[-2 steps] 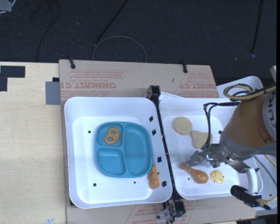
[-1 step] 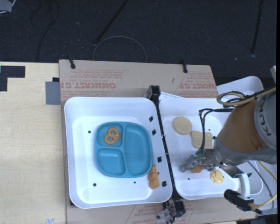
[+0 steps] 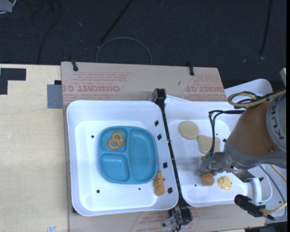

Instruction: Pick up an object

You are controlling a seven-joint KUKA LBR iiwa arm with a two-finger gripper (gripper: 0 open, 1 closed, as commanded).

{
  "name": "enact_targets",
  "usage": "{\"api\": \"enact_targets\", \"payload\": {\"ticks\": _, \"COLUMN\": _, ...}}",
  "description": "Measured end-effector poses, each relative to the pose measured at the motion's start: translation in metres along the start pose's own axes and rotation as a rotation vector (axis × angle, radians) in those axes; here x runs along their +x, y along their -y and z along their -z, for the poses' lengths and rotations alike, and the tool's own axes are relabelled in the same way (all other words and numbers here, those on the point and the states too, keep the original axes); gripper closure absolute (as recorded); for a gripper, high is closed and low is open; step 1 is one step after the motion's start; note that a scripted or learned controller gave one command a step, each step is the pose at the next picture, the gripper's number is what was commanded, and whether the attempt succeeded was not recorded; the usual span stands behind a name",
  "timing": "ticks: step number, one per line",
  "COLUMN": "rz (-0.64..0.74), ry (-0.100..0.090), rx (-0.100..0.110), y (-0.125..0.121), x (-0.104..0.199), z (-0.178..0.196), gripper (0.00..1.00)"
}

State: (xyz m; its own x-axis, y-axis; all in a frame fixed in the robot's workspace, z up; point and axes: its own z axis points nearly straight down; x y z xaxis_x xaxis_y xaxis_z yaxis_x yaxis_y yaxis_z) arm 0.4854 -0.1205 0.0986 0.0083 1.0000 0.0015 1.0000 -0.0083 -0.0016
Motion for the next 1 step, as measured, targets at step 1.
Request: {"api": "enact_targets", "payload": {"ticks": 1, "rz": 0.009, "ry": 0.002, "rx": -0.004, "y": -0.001, "x": -0.002, "z": 0.0629, "gripper": 1.0}}
